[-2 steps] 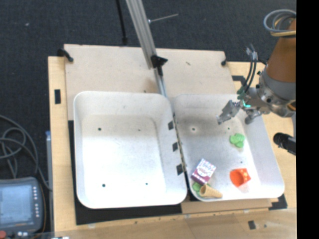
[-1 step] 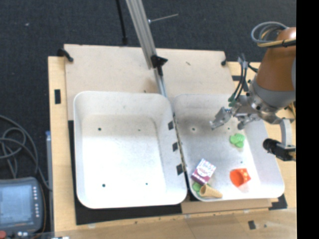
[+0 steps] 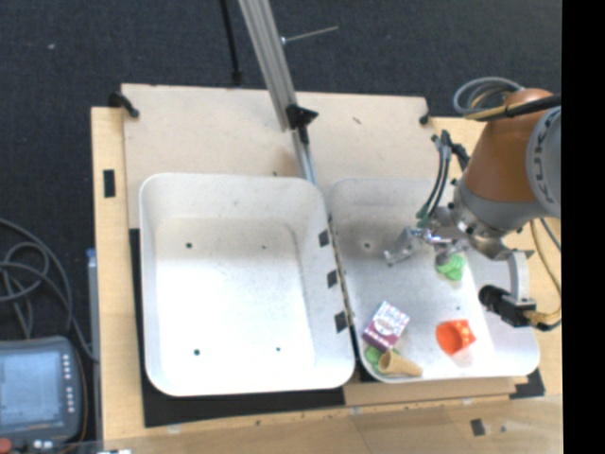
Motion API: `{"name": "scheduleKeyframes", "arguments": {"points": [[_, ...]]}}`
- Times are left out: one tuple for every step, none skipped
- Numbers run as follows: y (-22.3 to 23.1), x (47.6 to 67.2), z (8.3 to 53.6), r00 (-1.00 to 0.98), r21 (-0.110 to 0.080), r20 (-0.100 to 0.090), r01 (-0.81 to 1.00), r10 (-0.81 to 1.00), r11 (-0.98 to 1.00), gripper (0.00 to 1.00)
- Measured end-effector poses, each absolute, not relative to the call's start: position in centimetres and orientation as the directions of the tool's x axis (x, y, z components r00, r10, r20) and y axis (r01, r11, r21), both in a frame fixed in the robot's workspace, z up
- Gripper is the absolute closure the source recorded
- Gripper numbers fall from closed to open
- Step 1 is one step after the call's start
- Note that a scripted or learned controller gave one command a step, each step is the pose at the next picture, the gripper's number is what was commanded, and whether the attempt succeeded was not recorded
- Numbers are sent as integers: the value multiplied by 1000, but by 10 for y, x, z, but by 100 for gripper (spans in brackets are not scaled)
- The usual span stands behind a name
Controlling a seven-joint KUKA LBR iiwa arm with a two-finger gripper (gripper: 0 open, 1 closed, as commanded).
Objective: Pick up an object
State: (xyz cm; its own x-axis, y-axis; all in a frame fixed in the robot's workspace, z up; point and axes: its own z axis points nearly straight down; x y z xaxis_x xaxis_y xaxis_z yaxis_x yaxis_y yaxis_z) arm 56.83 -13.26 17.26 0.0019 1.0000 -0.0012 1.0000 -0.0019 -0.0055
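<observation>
My gripper (image 3: 405,247) hangs over the middle of the right bin (image 3: 364,211), reaching left from the grey and orange arm (image 3: 506,173). Nothing shows in it. A green object (image 3: 453,267) lies just right of the gripper, partly hidden under the wrist. A purple and white box (image 3: 386,324) rests near the bin's front left. To the box's right sits an orange object (image 3: 456,337). A tan cone (image 3: 402,364) lies at the front edge, with a small green piece (image 3: 374,356) beside it.
The left bin (image 3: 236,282) sits beside the right one, their walls touching at the middle. A slanted metal post (image 3: 274,60) rises from behind the bins. A black part (image 3: 506,305) of the arm hangs over the right bin's right side.
</observation>
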Motion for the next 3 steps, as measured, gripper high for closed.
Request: {"name": "scheduleKeyframes", "arguments": {"points": [[-133, 567, 130, 2, -3, -2, 1000, 1000, -2, 0], [-134, 569, 144, 9, 5, -1, 1000, 1000, -9, 100], [-144, 577, 199, 5, 7, -2, 1000, 1000, -5, 100]]}}
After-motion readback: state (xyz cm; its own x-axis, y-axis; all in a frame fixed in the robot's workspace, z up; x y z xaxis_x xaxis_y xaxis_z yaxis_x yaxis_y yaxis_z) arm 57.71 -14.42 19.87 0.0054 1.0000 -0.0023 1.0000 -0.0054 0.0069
